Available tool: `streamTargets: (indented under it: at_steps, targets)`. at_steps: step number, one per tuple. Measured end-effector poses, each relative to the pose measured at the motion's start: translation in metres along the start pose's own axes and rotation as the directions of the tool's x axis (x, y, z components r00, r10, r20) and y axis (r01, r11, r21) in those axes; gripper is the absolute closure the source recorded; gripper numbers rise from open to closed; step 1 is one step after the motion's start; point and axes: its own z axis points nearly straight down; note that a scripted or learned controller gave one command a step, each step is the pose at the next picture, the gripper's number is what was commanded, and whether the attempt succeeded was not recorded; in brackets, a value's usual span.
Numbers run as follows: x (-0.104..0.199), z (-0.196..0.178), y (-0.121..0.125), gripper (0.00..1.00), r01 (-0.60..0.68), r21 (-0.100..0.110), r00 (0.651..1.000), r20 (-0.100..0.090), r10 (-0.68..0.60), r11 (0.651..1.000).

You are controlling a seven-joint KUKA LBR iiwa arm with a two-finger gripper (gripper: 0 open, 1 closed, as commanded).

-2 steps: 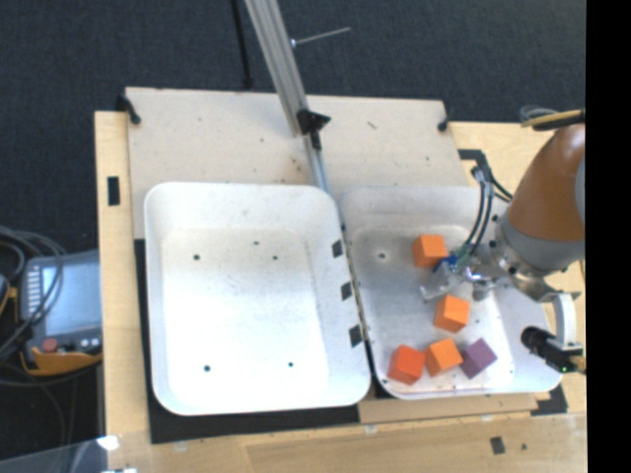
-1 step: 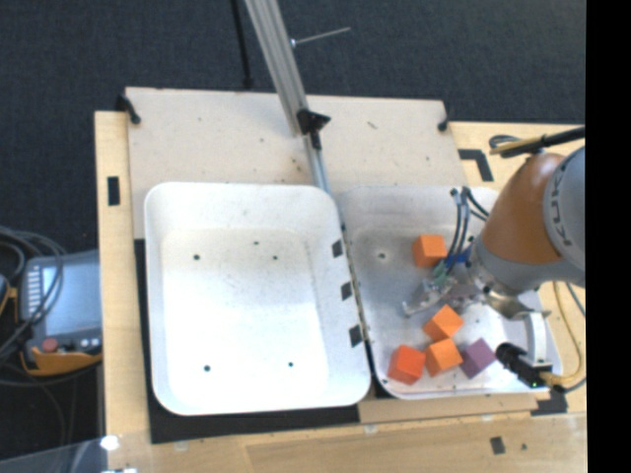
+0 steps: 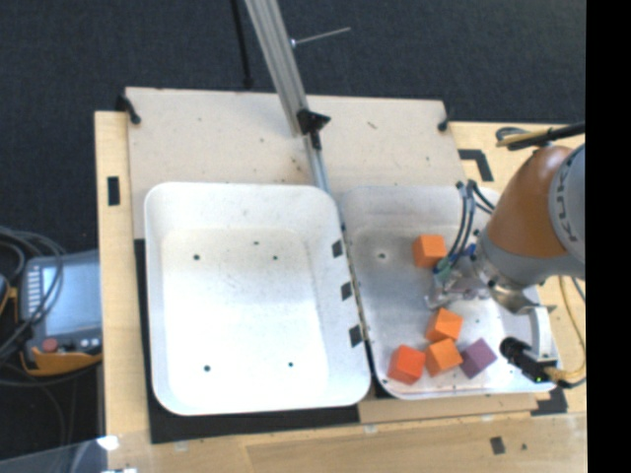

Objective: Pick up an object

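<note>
The right bin (image 3: 380, 225) holds several small blocks. An orange block (image 3: 429, 250) lies near its middle, and two more orange blocks (image 3: 447, 324) (image 3: 444, 355) sit lower down. A red-orange block (image 3: 406, 365) rests at the bin's near edge, with a purple block (image 3: 478, 358) to the right. My gripper (image 3: 449, 286) is low over the right bin, between the upper orange block and the lower ones. I see no block between its fingers.
The left bin (image 3: 246, 294) stands beside the right one. A slanted metal pole (image 3: 281, 62) rises from the bench's back centre. The grey arm with its orange band (image 3: 532, 210) covers the right bin's right side. A screen device (image 3: 59, 304) sits off the bench's left.
</note>
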Motion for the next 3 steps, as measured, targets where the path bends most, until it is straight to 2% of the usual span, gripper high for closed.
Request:
streamTargets:
  at_steps: [2,3]
  targets:
    - [0.0,-0.094,0.005,1.0,0.015,-0.002,1.0,0.001,-0.015,1.0]
    - [0.056,-0.108,0.014,1.0,0.02,0.001,1.0,-0.002,-0.02,1.0]
